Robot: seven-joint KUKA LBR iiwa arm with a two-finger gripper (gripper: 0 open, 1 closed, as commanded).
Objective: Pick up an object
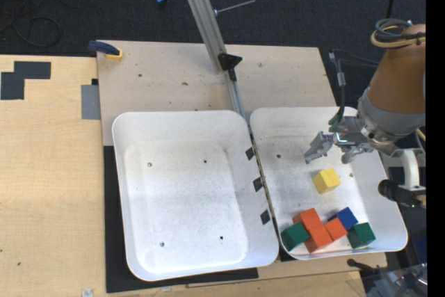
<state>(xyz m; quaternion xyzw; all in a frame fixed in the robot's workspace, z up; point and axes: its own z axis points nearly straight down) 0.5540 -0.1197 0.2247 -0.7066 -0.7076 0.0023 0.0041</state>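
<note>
My gripper [333, 149] hangs over the middle of the right bin [288, 129], its two grey fingers spread open with nothing between them. A yellow cube [326, 181] lies on the bin floor just in front of it, apart from the fingertips. At the bin's near edge sits a cluster of blocks: a large orange block [316, 227], a smaller orange one [336, 227], a blue one [347, 216], and two green ones [295, 236] [361, 234].
The left bin [181, 184] adjoins the right one, joined by black clips [256, 183] along the shared rim. A slanted aluminium bar [205, 17] rises behind the bins. The orange-banded arm [396, 80] comes in from the right.
</note>
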